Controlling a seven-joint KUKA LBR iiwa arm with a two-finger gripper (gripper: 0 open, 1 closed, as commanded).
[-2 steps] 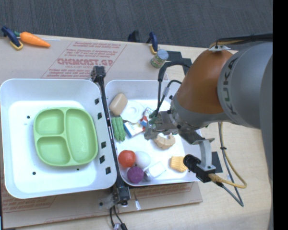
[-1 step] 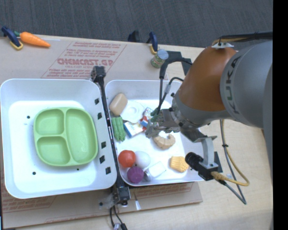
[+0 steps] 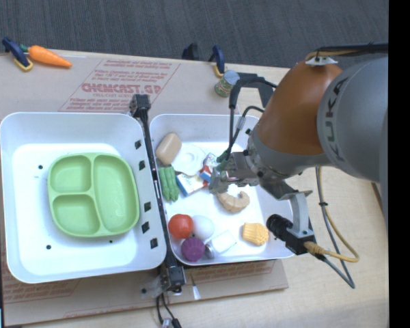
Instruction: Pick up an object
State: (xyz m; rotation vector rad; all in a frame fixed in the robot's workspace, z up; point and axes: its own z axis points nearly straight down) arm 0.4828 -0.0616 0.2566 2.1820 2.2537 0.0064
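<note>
My gripper [image 3: 221, 180] reaches down into the right bin [image 3: 191, 124] from the right, its tip among the toy foods at the bin's middle. Just under it lies a tan croissant-shaped piece [image 3: 234, 200]. To its left are a small red, white and blue pack [image 3: 191, 182], a white disc [image 3: 188, 161], a green pea pod [image 3: 168, 182] and a tan bread roll [image 3: 168, 148]. Along the bin's front sit a red tomato [image 3: 180, 225], a white egg [image 3: 203, 225], a purple ball [image 3: 193, 249], a white block [image 3: 223, 241] and a yellow corn piece [image 3: 255, 234].
The left bin [image 3: 14, 132] holds a green three-part plate [image 3: 93, 194]. A black divider clamp [image 3: 150, 183] runs between the bins. A toy carrot [image 3: 48, 57] lies on the cardboard at the back left, and a small round tin [image 3: 224, 85] sits behind the right bin.
</note>
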